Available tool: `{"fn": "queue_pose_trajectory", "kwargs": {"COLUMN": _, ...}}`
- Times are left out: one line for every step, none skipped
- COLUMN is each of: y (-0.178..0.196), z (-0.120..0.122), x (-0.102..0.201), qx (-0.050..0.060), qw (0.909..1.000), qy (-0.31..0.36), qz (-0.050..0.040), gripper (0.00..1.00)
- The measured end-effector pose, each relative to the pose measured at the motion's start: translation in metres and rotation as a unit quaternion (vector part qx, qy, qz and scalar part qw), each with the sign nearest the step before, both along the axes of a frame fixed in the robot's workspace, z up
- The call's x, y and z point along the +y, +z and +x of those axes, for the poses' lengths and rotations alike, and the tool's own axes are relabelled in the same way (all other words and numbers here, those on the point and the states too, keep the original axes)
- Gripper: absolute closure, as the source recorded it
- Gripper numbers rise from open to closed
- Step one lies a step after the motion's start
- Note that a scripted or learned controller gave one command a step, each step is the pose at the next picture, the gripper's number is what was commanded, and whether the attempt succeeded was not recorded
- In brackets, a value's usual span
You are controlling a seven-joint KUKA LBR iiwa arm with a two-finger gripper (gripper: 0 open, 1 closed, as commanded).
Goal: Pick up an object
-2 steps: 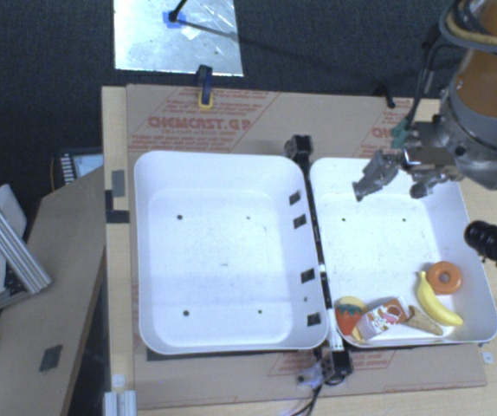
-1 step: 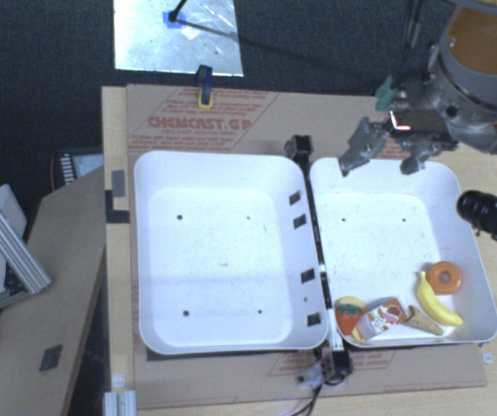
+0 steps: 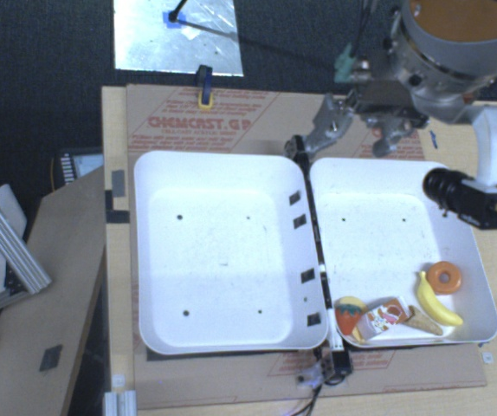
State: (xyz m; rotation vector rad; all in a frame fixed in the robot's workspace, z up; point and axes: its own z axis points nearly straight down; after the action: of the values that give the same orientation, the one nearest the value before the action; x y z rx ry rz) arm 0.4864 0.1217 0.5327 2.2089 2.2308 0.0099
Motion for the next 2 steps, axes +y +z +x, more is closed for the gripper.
{"fn": "queue_pose_trajectory", "kwargs": {"y": 0.003, "z": 0.0, "x": 0.02, "qx": 0.002, "qw": 1.0, "qy": -0.002, "qz": -0.0005, "gripper": 0.0}}
{"fn": "queue_pose_trajectory", "kwargs": {"y": 0.002, "z": 0.0, "x": 0.06, "qx": 0.002, "qw": 1.0, "qy": -0.001, "qz": -0.0003, "gripper": 0.0}}
